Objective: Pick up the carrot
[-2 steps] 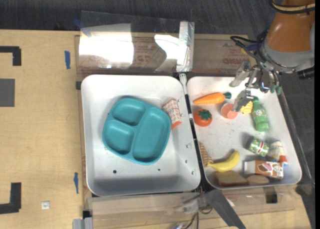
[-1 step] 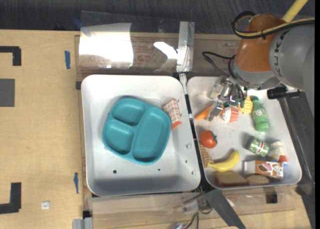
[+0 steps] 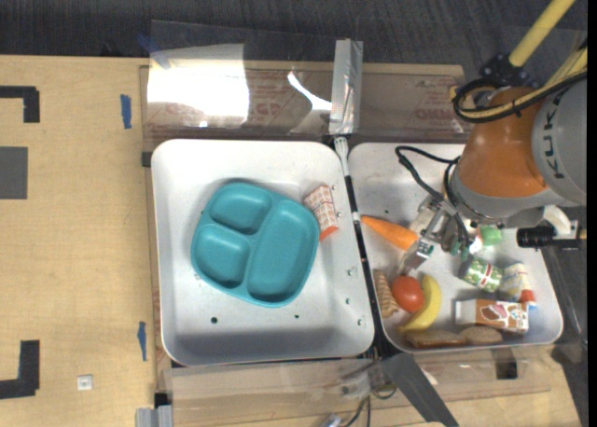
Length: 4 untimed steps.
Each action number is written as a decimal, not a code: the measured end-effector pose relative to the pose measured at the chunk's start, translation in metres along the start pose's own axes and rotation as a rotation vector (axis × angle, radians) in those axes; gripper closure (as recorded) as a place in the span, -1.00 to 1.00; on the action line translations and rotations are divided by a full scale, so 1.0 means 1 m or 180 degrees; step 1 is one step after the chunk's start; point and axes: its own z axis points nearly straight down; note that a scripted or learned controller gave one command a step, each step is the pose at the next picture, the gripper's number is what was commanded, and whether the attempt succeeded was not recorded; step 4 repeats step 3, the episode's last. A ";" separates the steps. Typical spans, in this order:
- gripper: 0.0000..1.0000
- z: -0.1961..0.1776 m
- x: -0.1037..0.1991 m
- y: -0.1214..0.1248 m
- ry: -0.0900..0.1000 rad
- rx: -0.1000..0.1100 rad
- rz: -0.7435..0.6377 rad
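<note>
Carrot (image 3: 390, 231), a smooth tapered orange cone, lies beside the metal hand (image 3: 431, 241), whose grip I cannot tell.

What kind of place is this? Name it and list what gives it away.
Probably a robotics lab bench set up for pick-and-place trials. Clues: the grey and orange arm reaching over two white bins, toy food such as the carrot and banana, and black marker patterns on the board.

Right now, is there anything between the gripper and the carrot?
No. In the camera view the gripper sits right at the carrot's thick right end in the right bin, with no other item between them. The tomato lies below.
</note>
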 end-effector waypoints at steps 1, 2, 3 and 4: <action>1.00 -0.013 -0.004 0.002 -0.0043 -0.0009 -0.0007; 1.00 -0.100 0.101 0.018 -0.0003 -0.0004 0.0318; 1.00 -0.095 0.100 0.123 0.0024 0.0009 0.1462; 1.00 -0.095 0.100 0.123 0.0024 0.0009 0.1462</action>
